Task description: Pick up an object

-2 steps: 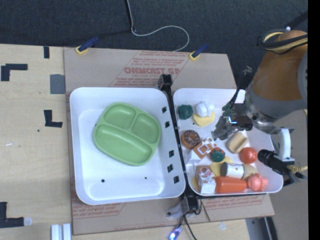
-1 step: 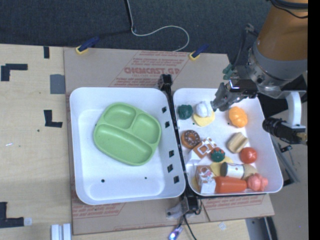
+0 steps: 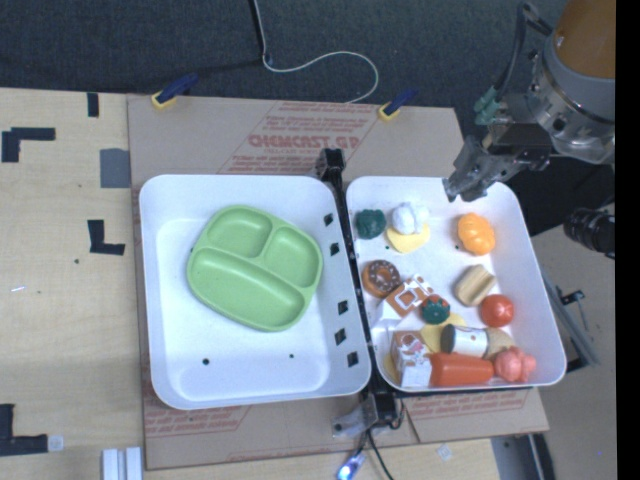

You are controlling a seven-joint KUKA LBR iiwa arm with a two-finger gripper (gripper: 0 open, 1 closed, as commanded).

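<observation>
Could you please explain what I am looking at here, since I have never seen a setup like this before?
This is one camera fixed above a bench, looking down at a slant. The grey machine with the orange band at the upper right is a robot arm; the dark part at its end is its tool, which grips things with two fingers. It hangs over the far edge of the right bin, and nothing shows between its fingers.

Two shallow white bins sit side by side on cardboard. The left bin holds a green divided plate. The right bin holds toy food: an orange fruit, a chocolate doughnut, a red tomato, a bread roll and others. The arm's job is to pick one up.
</observation>
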